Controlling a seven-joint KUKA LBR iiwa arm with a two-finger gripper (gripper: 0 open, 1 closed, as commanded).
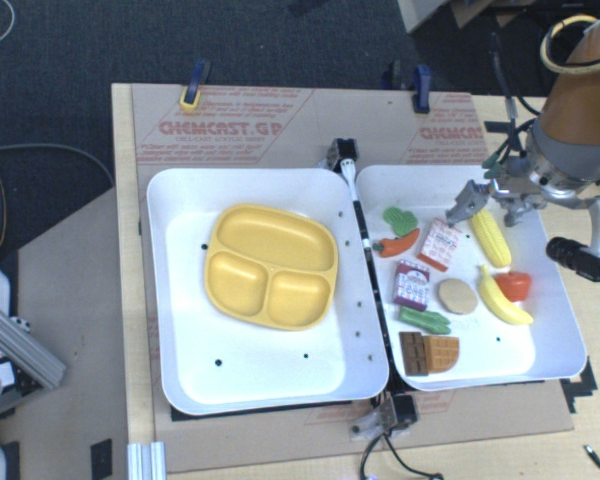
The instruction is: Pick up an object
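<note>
The gripper (488, 202) hangs at 12 o'clock of the right bin (560, 353), fingers spread, pinching nothing; the corn cob (490, 238) lies just below; judged best to centre over the cob and close across its narrow width; the banana (504, 301) and tomato (517, 285) crowd at 6 o'clock, the red packet (439, 245) at 9; lift straight up

**Plastic, board and metal**

Both bins, left (170, 268) and right (560, 353), look like smooth, glossy white plastic. The yellow divided plate (271, 266) has a matt plastic sheen. Under them lies printed brown cardboard (230, 123). The gripper (488, 200) looks like dull grey metal.
</note>
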